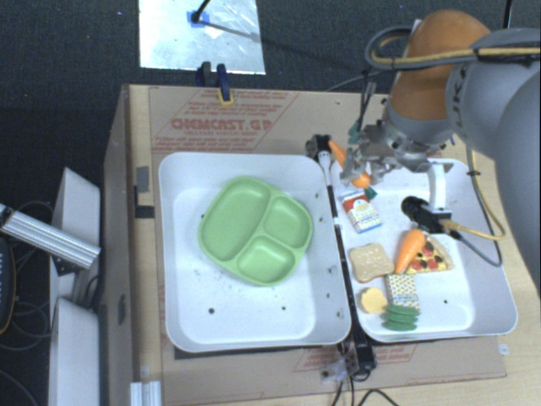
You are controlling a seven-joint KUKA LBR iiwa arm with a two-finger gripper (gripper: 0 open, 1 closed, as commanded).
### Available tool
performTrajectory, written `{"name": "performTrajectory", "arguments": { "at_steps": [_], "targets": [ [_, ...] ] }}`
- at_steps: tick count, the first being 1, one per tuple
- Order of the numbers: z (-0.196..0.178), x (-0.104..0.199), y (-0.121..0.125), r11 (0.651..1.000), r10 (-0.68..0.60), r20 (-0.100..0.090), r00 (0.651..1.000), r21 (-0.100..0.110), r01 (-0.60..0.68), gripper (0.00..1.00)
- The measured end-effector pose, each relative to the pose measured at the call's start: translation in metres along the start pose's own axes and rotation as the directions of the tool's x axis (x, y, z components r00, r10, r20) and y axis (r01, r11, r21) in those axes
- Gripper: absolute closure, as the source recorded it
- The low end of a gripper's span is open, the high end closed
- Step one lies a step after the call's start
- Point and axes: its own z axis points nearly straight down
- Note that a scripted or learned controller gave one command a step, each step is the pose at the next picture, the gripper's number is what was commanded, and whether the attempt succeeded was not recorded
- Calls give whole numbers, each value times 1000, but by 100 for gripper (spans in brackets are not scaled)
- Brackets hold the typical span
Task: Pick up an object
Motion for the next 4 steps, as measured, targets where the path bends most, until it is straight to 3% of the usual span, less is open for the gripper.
{"name": "performTrajectory", "arguments": {
  "at_steps": [1, 2, 3, 4],
  "targets": [
    [25, 45, -84, 1000, 1, 1, 1000, 4, -1, 100],
    [-35, 94, -142, 1000, 2, 0, 1000, 2, -2, 100],
    [-40, 142, -142, 1000, 2, 1, 1000, 2, -2, 100],
    [-73, 54, -108, 1000, 5, 4, 1000, 0, -5, 100]
  ]
}}
